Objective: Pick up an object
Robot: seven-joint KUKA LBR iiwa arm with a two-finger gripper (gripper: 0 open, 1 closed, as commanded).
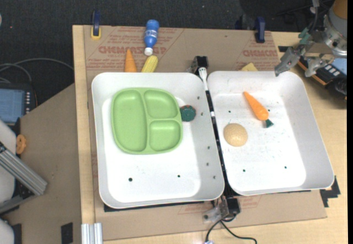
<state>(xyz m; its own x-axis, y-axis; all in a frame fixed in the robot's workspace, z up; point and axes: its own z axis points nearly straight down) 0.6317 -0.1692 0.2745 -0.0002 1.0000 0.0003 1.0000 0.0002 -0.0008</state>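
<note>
An orange carrot (255,105) with a green tip lies in the right bin (309,143), toward its back. A tan round roll-like object (236,134) sits to the carrot's front left. A small teal and red object (188,113) rests in the left bin (149,176), touching the right edge of a green divided plate (144,120). My gripper (297,67) hangs over the right bin's back right corner, above and to the right of the carrot. Its fingers stand open with nothing between them.
Behind the left bin, on the cardboard, lie a blue and white bottle (150,37), a small orange piece (129,62) and a yellow piece (149,63). Clamps (96,26) hold the board's back edge. A black divider (202,69) runs between the bins.
</note>
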